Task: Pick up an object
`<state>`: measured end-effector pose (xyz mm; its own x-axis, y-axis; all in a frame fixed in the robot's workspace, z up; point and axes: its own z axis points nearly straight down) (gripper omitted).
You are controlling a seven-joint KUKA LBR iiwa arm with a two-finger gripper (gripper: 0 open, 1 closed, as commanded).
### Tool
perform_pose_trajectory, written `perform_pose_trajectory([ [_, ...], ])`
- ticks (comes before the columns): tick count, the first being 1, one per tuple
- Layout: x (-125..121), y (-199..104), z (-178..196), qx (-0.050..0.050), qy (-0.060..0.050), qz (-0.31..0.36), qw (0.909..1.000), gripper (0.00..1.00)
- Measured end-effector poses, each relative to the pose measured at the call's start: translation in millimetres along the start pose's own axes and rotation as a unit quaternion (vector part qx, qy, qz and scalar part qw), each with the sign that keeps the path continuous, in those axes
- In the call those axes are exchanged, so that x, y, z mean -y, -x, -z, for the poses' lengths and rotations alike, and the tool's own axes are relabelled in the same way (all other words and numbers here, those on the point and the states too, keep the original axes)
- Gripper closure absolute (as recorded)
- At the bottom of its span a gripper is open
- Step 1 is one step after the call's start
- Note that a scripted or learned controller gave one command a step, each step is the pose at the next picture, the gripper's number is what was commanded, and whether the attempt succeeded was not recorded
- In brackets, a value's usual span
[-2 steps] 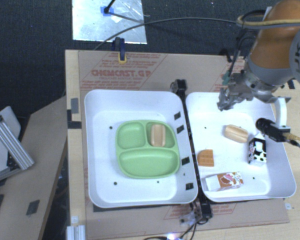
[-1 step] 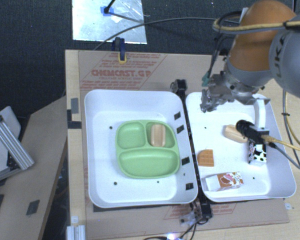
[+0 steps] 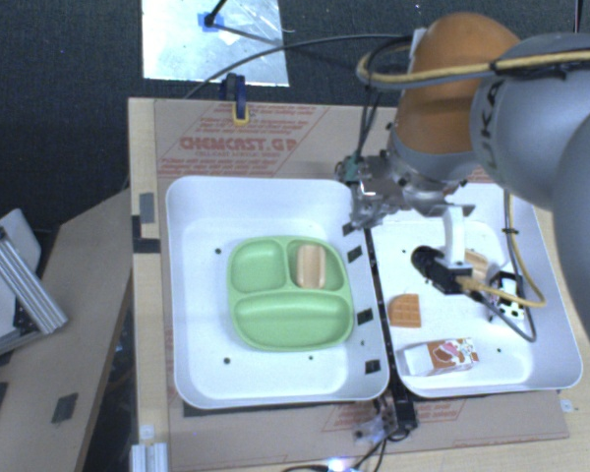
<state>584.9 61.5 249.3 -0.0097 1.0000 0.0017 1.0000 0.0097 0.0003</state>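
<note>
Hovering above the rims where the left shallow white bin (image 3: 202,352) meets the right shallow white bin (image 3: 546,347), the gripper (image 3: 366,203) hides whether it is apart or together. Rightward lie one tan waffle square (image 3: 405,310) and one orange-and-white carton (image 3: 442,355); leftward, one green three-compartment plastic plate (image 3: 275,323) bears one tan bun (image 3: 311,265). Descending here would likely strike rims and grasp nothing.

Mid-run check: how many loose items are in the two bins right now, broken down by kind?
Green divided plate: 1
Tan bun-like piece: 1
Brown waffle-like square: 1
White and orange carton: 1
Total: 4, leaving out a tan scrap in the right bin, too hidden to identify.
</note>
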Motion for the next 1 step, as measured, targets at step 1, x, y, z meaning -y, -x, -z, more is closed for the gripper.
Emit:
perform_pose_trajectory([
  [1,-8.4,-44.8,-5.1,0.0,0.001,0.0,1.0,1.0],
])
